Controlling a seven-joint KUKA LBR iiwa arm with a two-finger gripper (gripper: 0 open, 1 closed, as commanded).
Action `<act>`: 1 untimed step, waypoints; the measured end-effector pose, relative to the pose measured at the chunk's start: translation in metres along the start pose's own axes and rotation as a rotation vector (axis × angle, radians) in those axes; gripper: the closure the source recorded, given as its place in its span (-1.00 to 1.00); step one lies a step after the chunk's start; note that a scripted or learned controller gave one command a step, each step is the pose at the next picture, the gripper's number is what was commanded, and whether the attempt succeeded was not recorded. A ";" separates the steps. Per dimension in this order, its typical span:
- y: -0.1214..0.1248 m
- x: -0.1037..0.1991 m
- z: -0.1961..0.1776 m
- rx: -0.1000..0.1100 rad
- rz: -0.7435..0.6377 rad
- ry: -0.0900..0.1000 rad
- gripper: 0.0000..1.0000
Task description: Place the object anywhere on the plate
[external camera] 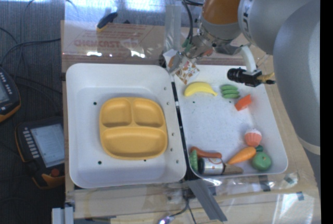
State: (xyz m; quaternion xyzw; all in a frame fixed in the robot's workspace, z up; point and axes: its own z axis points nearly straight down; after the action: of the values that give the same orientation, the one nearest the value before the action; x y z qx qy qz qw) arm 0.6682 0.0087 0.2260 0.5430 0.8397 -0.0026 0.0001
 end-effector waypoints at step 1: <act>0.033 0.074 0.015 -0.001 0.009 0.002 1.00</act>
State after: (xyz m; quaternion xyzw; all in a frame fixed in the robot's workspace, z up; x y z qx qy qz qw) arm 0.6678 0.0896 0.2104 0.5469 0.8372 -0.0015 -0.0006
